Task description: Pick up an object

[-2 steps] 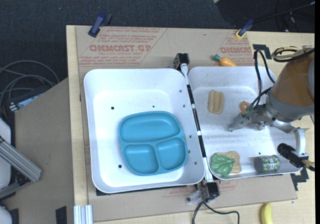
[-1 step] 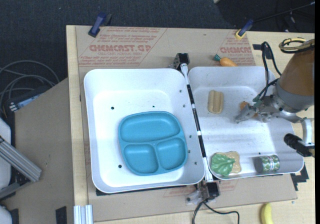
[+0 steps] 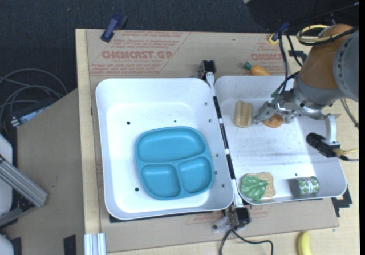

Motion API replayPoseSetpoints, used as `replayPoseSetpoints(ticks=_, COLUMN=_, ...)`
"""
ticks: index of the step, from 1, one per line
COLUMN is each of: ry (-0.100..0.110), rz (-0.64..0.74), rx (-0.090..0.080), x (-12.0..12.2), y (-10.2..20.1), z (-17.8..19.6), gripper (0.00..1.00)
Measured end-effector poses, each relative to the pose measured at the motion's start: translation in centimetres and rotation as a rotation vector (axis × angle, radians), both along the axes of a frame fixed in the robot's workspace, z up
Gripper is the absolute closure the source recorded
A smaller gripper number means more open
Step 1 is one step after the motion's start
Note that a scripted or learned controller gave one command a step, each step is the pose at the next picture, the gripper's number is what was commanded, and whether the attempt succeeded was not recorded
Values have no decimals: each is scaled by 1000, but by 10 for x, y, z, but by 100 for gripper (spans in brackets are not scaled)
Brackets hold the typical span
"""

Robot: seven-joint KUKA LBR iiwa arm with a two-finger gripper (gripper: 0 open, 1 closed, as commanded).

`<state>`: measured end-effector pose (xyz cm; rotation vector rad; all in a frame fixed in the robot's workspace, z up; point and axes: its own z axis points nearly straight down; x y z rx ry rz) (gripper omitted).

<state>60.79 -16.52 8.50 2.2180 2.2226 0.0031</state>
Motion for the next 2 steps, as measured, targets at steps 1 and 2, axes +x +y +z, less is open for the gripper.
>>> replayPoseSetpoints(ticks=1, ry=0, rz=-2, rx=-2, x=16, y=-25, z=0, gripper=0)
replayPoseSetpoints(ticks=2, ry=-5, rz=-1, rx=-3, x=18, y=-24, z=12, gripper=100)
